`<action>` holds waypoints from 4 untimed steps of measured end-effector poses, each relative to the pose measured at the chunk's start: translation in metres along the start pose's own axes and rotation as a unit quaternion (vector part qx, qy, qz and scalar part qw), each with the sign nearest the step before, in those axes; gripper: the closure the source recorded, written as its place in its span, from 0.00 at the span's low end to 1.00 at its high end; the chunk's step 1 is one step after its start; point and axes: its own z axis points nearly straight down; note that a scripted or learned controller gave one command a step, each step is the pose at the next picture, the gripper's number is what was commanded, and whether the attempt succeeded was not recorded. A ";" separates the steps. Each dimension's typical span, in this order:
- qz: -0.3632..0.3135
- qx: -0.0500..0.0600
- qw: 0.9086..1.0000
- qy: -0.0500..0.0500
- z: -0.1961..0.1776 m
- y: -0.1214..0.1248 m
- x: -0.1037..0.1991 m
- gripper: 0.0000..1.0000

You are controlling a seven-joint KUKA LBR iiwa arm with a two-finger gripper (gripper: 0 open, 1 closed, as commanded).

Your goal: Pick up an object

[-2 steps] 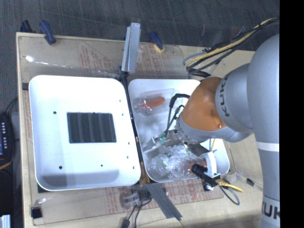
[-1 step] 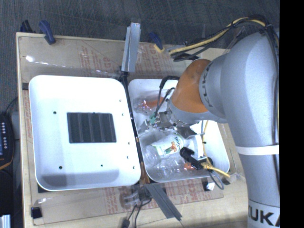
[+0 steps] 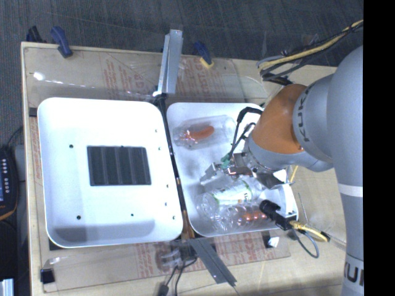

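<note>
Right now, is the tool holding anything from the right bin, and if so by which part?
It cannot be told. The tool is low in the right bin among clear plastic items, its tip hidden.

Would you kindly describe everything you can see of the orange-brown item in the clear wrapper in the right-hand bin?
The orange-brown item is an elongated, rounded piece sealed in a clear, crinkled plastic wrapper that glints. It lies flat, its long axis running roughly left to right, in the far left part of the right bin, near the divider between the bins. It sits apart from the gripper, which is over the clutter of clear-packaged things nearer the bin's middle. What the item is cannot be told.
</note>
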 end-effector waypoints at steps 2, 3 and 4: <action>-0.070 0.001 0.998 0.000 0.024 0.022 -0.026 0.00; -0.114 -0.001 0.994 0.001 0.025 -0.015 -0.042 0.00; -0.116 -0.002 0.993 0.001 0.015 -0.013 -0.041 1.00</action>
